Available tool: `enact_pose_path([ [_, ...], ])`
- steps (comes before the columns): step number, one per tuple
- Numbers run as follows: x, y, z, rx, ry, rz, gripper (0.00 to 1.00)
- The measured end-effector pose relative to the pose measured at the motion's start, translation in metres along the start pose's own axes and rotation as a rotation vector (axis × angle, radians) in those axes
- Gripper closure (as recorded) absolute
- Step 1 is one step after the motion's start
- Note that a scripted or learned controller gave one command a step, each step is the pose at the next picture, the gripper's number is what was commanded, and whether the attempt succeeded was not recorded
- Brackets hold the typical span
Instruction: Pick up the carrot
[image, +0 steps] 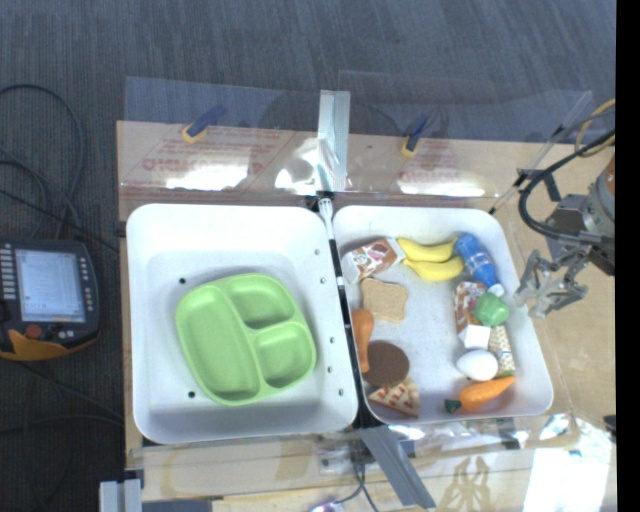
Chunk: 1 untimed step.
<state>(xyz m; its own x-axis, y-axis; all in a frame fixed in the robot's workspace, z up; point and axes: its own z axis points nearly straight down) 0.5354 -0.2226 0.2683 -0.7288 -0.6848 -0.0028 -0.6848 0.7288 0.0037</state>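
Glossy plastic carrot (484, 392) — matt bins (150, 400)

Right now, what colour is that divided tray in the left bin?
Light green tray, seen clearly in the camera view.

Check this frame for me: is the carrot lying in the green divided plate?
No. The carrot lies in the right bin, near its front corner beside the egg, while the green plate sits in the left bin.

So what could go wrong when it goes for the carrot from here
1. The carrot lies in the right bin's near corner, close to the wall, so a finger could strike the rim.
2. The white egg appears to touch the carrot and could be knocked or grabbed instead.
3. The gripper is outside the bin, so it must clear the wall on its way in.
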Motion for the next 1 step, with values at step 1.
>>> enact_pose_path([
  [1, -0.029, -0.0141, 0.0134, -0.004, -0.001, -0.401, 1.0],
])
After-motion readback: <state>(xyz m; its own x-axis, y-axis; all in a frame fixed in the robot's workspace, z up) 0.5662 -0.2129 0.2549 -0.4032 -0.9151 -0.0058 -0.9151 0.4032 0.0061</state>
